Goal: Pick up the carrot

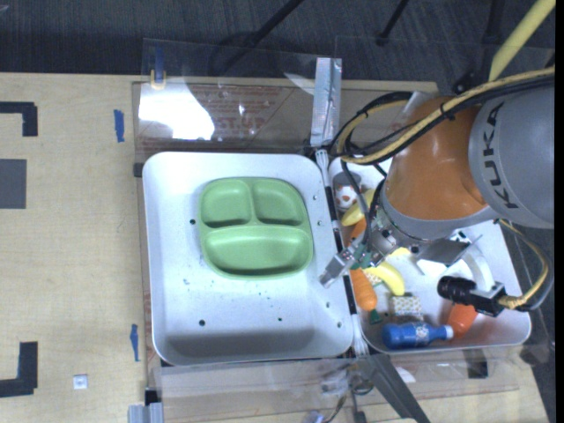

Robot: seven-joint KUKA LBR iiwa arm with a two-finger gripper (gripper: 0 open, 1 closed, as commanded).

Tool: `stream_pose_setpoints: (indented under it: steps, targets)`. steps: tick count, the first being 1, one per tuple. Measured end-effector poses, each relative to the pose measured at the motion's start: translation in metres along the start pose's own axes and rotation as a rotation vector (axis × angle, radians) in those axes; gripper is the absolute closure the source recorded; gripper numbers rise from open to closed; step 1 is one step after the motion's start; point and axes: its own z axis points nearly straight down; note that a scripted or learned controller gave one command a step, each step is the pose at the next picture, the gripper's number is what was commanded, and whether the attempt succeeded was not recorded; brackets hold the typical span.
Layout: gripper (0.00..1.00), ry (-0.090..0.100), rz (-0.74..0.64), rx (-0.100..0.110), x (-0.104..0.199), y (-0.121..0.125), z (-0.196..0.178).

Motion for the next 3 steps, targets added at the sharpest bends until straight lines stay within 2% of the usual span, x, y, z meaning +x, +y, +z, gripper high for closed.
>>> stream_pose_setpoints:
  steps: [1, 2, 3]
  targets:
    - [0.00, -0.004, 0.336, -0.004, -0.037, 0.000, 0.000]
    - [0.00, 0.000, 0.320, 0.000, -0.038, -0.033, 0.000]
    - [0.00, 0.001, 0.339, 0.001, 0.016, -0.019, 0.000]
